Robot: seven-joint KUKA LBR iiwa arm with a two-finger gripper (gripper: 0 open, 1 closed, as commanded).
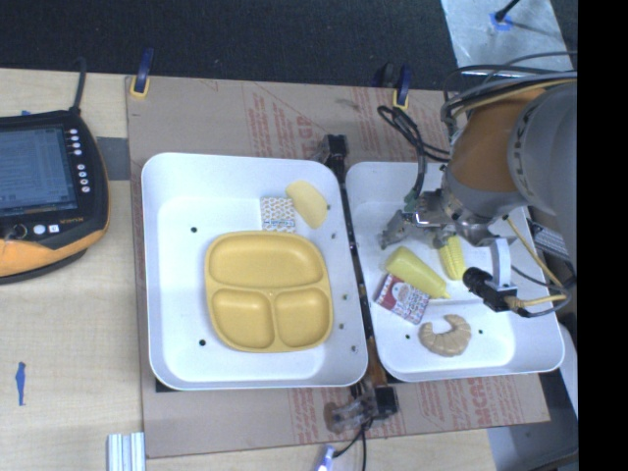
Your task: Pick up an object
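Starting at the near edge of the right bin [549,356], I see a toy croissant [446,334], then a small red and white packet [402,297], then two yellow pieces: a larger wedge [417,271] and a corn cob [451,258] just beside it. My claw [424,219] hovers above the bin's far half, just beyond those yellow pieces; whether it is open or closed I cannot tell, and I see nothing held. I judge the wedge the likeliest target: light, stiff plastic, probably slippery, best taken across its narrow width near the middle. Farther left, the other bin [162,263] holds a yellow divided tray [267,290].
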